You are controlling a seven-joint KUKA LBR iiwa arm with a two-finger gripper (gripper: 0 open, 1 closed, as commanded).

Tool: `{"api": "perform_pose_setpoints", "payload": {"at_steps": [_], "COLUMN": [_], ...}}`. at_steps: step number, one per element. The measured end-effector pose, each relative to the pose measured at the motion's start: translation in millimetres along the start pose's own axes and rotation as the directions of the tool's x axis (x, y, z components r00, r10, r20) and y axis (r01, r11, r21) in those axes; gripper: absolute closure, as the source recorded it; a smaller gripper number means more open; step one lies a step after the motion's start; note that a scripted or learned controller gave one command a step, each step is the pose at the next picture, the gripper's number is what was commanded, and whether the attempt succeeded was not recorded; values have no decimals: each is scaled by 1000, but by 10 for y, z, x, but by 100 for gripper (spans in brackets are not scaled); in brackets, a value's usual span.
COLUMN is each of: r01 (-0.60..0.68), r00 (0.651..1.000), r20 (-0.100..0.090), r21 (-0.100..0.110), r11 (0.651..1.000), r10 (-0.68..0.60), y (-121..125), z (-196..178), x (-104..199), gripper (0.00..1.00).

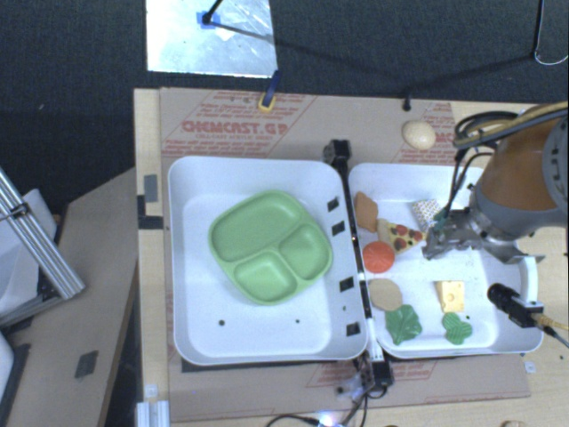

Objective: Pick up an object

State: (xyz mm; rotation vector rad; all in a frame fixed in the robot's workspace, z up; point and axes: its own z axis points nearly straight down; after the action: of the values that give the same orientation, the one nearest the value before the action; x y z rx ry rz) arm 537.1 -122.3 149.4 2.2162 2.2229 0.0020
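Right now your gripper (437, 241) hangs low in the right bin (498, 345), just beside the pizza slice (400, 235); whether it is spread or pinching, you cannot tell. That slice looks like light, stiff, slick toy plastic, so pinch it across its thin edges.

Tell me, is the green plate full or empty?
Empty. The green plate in the left bin shows bare compartments; the toy food lies in the right bin.

Pizza slice (401, 235): flat, right bin, just beside the tool.
Tomato (378, 256): red, round.
Cheese (451, 294): yellow wedge.
Broccoli (404, 324): green, near front wall.
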Motion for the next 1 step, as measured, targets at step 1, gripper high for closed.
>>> {"api": "perform_pose_setpoints", "payload": {"at_steps": [1], "r01": [0], "r00": [1000], "r20": [1], "r21": [-4], "r11": [1000], "r10": [0], "y": [-46], "z": [-605], "x": [-53], "gripper": [100]}}
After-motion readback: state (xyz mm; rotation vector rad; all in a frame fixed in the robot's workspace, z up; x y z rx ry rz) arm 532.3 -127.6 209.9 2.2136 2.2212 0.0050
